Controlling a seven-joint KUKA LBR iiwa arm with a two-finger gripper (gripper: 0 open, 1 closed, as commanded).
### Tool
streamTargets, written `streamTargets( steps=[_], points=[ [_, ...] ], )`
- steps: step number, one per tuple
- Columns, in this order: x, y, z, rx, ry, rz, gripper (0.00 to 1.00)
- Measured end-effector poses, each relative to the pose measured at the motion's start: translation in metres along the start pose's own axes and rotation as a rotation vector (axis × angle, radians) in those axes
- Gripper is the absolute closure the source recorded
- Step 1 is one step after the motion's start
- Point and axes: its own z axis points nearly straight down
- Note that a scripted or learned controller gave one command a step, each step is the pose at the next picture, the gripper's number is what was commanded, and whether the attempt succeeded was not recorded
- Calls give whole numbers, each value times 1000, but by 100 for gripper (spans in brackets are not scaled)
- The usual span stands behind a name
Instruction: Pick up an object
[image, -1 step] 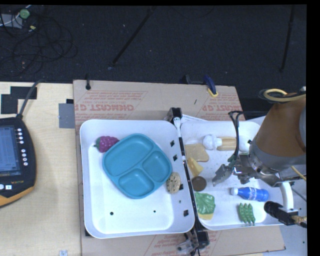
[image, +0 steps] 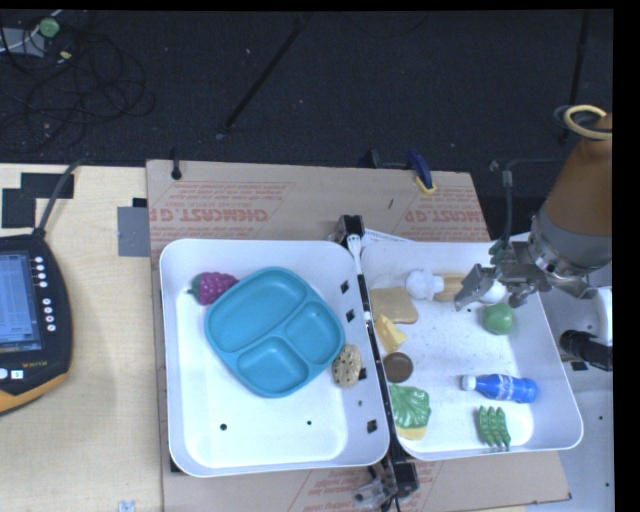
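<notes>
My gripper (image: 478, 291) hangs over the upper right part of the right bin (image: 560, 400). A green ball (image: 497, 320) lies just below and to the right of it, close to the gripper tip. To the gripper's left are a white lump (image: 422, 285) and a tan slice of bread (image: 396, 305). Further down the same bin lie a blue bottle (image: 503, 386) on its side, a green ridged piece (image: 492, 426), a green leafy toy (image: 409, 408), a brown disc (image: 398, 367) and a yellow wedge (image: 385, 331). I see nothing held in the gripper.
The left bin (image: 200, 420) holds a blue divided plate (image: 274, 329), a purple grape bunch (image: 211, 287) and a cookie (image: 347, 365) by the dividing wall. A handheld control pendant (image: 25, 315) lies on the bench at far left.
</notes>
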Motion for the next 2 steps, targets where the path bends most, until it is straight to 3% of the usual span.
streamTargets(
  steps=[1, 2],
  points=[
    [-50, -10, 75, 15, 5, 2, 0],
    [-55, -87, 107, 17, 8, 2, 0]
  ],
)
